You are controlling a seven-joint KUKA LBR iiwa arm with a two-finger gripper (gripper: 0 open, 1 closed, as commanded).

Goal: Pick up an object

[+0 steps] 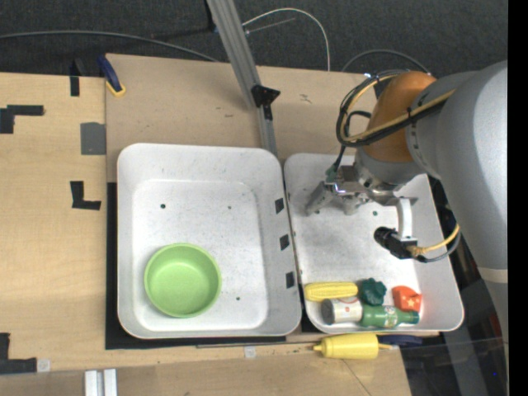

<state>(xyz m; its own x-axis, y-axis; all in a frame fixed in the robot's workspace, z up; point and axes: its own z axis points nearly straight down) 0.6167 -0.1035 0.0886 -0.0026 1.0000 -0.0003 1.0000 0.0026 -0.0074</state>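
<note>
Several objects well below jaws

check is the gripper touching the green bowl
Apart. The camera view shows the gripper over the right bin, the green bowl across the divider in the left bin.

no readable text, labels or numbers

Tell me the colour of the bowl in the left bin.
Light green: the bowl shows best in the camera view, near the left bin's front corner.
</note>
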